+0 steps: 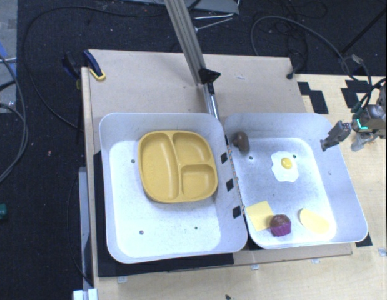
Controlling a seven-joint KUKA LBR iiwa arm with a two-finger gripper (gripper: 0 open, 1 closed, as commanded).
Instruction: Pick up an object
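Note:
The right bin (331, 167) holds several toy foods: a brown lump (241, 141) at its far left corner, a fried egg (285, 166) in the middle, a yellow cheese square (260, 215), a purple piece (280, 225) beside it, and a pale yellow slice (316, 220) at the near right. My gripper (345, 137) hangs over the bin's right rim, well right of the egg. It is open, with nothing between its fingers.
The left bin (118, 167) carries a yellow divided plate (178, 166). A metal pole (188, 36) slants down to the bins' far junction. Black clips (231, 183) line the seam between the bins. Cables lie on the dark floor around the bench.

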